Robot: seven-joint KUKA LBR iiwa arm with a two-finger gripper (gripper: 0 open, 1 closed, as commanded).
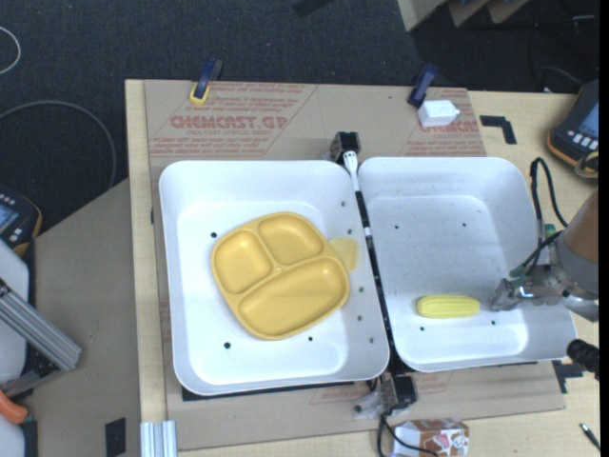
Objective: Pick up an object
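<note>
On the tabletop (285, 108), a brown board printed with red lettering, two shallow white bins sit side by side with their inner rims touching. The left bin (190, 208) carries the biggest item in sight: a yellow divided plate (279, 274) with three compartments, lying flat near the bin's middle and turned a little askew. A small pale yellow scrap (345, 251) pokes out just beside the plate's right edge, too indistinct to name.

The right bin (447, 188) is mostly bare floor. Along its front part lies a yellow corn cob (448, 307), short and stubby, resting flat on the bin floor. Its long axis runs nearly left to right across the view, roughly parallel to the bin's front wall.

At the right side of that same bin, the arm reaches in with the end effector (515, 293) low over the floor. Whether its fingers are apart or together cannot be told at this size; nothing shows between them.

The relation that matters: the corn cob lies to the view's left of the end effector, near but not touching, with a gap of bare white floor between the cob's right end and the metal tip. The cob thus points almost end-on toward the end effector. In my judgement a grasp would close best across the cob's narrow width, so the end effector would need to shift leftward over the cob's middle first.

A small white block (438, 113) sits on the board behind the right bin.
</note>
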